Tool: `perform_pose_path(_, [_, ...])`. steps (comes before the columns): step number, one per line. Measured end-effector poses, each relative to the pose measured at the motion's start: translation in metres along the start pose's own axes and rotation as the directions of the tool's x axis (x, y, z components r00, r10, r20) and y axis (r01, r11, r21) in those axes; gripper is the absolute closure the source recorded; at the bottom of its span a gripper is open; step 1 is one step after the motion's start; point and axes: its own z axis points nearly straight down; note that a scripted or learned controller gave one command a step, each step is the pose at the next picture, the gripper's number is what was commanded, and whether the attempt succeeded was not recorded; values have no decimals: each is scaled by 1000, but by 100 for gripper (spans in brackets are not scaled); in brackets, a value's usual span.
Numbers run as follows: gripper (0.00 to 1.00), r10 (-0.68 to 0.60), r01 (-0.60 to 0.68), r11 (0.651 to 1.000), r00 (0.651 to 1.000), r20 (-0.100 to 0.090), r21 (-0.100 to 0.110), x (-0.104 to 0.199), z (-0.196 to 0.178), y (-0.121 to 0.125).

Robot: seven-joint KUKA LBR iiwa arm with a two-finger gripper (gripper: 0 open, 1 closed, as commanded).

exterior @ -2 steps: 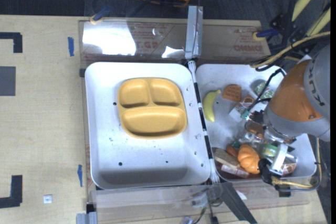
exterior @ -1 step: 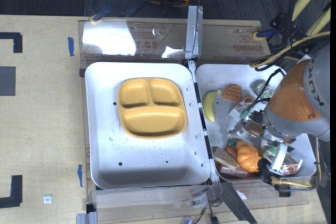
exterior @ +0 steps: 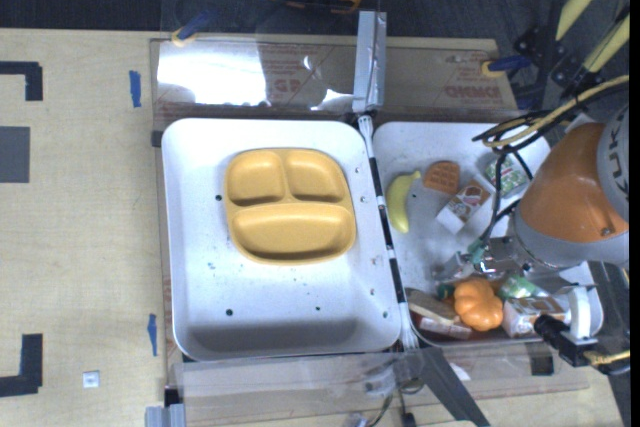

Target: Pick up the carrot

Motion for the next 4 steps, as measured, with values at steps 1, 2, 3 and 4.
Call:
perform_pose_path(1, [100,2,-2,1000,1000,3,-6,-1,-11,2])
perform_pose_path(2, [100,30,-30,1000,1000,7,-3,17,-1,1])
perform_pose_path(3, [0,29,-29,1000,1000,5,-3,18,0,1])
perform_pose_path(4, [0,-99,99,995,995,6,-3,-29,0,-1])
